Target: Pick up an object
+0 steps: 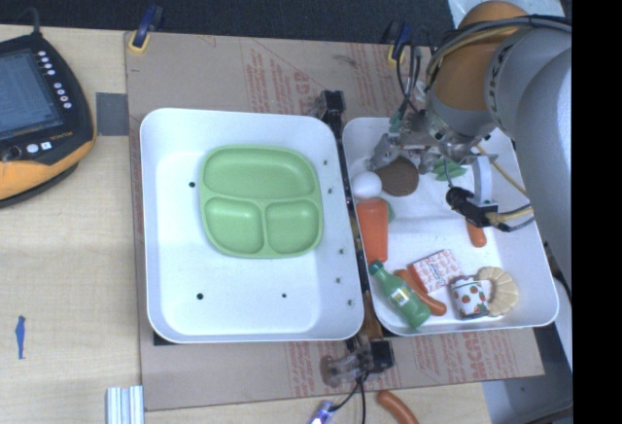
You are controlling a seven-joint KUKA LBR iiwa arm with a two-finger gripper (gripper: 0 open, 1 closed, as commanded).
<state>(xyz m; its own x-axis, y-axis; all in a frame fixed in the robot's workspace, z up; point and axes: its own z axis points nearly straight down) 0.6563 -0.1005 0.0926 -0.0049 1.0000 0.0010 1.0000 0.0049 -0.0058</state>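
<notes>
Plate (260,199) in left bin (165,218); carrot (373,229) in right bin (530,247).

Green plate (260,198) (white bin (165,218))

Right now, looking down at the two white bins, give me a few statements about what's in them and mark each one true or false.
1. The green three-compartment plate lies in the left white bin. True.
2. The orange toy carrot lies on the green plate. False: it lies in the right white bin.
3. The green toy bottle lies in the right bin. True.
4. The gripper hangs over the left bin. False: it is over the right bin, near a brown round object.
</notes>
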